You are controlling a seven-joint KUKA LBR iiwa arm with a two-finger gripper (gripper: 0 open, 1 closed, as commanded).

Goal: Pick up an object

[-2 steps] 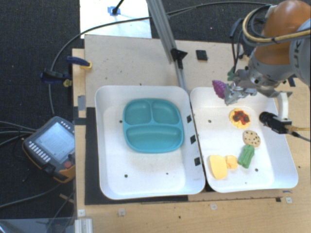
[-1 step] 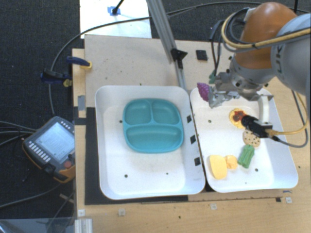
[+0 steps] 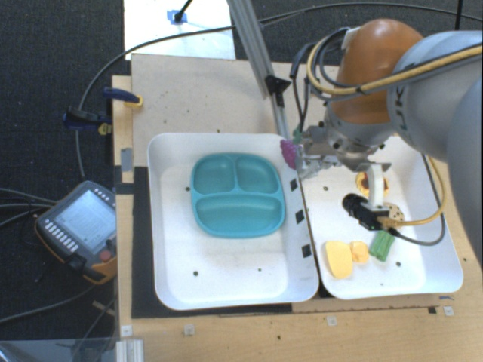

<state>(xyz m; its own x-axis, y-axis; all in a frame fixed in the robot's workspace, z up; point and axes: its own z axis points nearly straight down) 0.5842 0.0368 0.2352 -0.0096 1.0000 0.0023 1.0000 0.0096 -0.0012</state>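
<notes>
Camera view: a slanted look down on the worktop (image 3: 196, 96) and its two white bins.
Left bin (image 3: 162, 225): holds a teal divided plate (image 3: 238, 196) lying flat near the middle. I judge it too broad and shallow for an easy grasp.
Right bin (image 3: 445, 270): a yellow block (image 3: 339, 259), a smaller yellow piece (image 3: 360, 252) touching it and a green piece (image 3: 382, 245) just beside, all near the front edge.
Purple piece (image 3: 288, 152): sits at the wall where the two bins meet, toward the back. It is the likeliest target, being nearest the tool.
Pincer (image 3: 305, 161): low over the right bin's rear left corner, just beside the purple piece. Whether it is open or closed, or has hold of anything, cannot be told.
Arm: reaches across the right bin, wrist turned leftward — a pose that suits working at the dividing wall.
Risk: that wall may block a clean grip.
</notes>
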